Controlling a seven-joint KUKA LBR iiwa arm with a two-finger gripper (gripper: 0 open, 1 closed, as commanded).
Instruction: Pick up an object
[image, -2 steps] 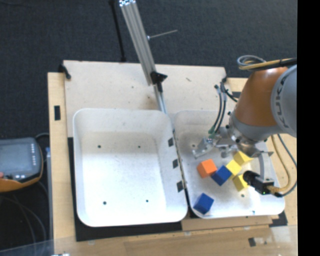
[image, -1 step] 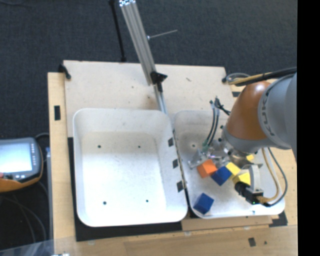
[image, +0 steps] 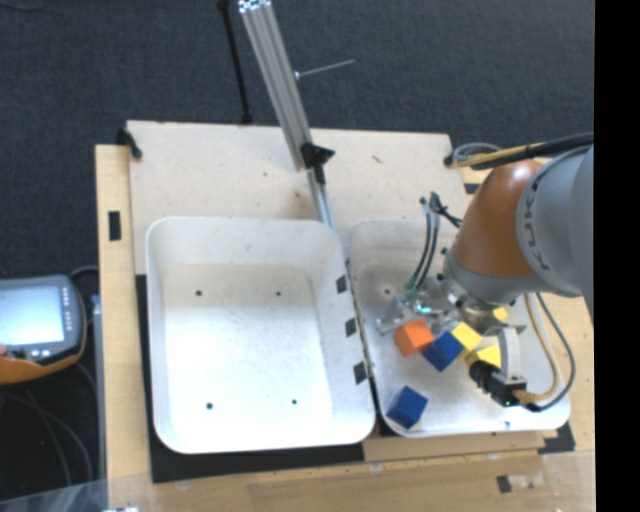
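Gripper (image: 432, 318) low in right bin (image: 385, 250); jaw state can't tell. Orange block (image: 411, 336) touching at its 7 o'clock, blue cube (image: 442, 351) just beyond at 5.

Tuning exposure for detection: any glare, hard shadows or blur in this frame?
Camera view: even, soft light; the left bin reads bright white yet keeps its speckle; faint shadow under the blue cube; overall slightly soft; the gripper sits in a cluttered, hard-to-resolve patch.

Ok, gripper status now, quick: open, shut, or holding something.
Gripper: cannot be told. It sits low in the right bin beside the orange block, with the arm's wrist above it.
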